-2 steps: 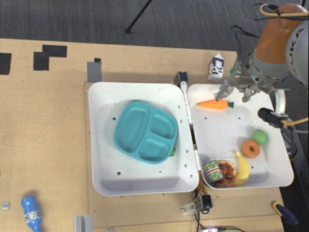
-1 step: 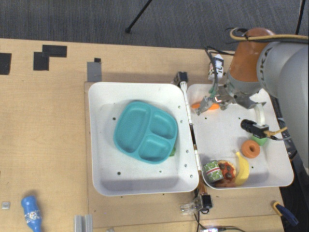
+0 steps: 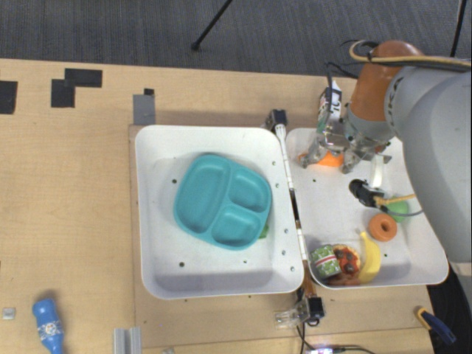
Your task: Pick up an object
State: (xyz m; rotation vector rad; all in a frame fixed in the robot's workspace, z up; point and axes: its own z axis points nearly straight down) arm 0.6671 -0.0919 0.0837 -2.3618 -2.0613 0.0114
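A wooden desk (image 3: 66, 220) seen from above at a slant carries two shallow white bins side by side. The left bin (image 3: 158, 271) holds a teal divided plate (image 3: 223, 200) with three compartments, lying flat near its middle, with a sliver of something green showing under its lower right edge.

The right bin (image 3: 324, 220) holds the loose items. A small orange object (image 3: 329, 161) lies near the bin's upper left. A black-tipped item (image 3: 363, 191) lies right of centre, touching a yellow and green piece (image 3: 398, 206) beside it. Just below them sits an orange ring-shaped object (image 3: 383, 227). A yellow banana (image 3: 371, 257) lies at the lower edge, touching a cluster of red and green toy food (image 3: 333, 263) in the bin's lower corner.

The grey arm, with its orange band (image 3: 377, 80), reaches in from the right and hangs over the upper part of the right bin. Its gripper (image 3: 341, 153) is down low, directly over the small orange object, with metal fingers (image 3: 316, 152) splayed to either side of it. Whether the fingers are closed on that object or merely around it cannot be told from this angle.

A blue and white object (image 3: 47, 324) lies on the desk at the lower left, well apart from both bins.
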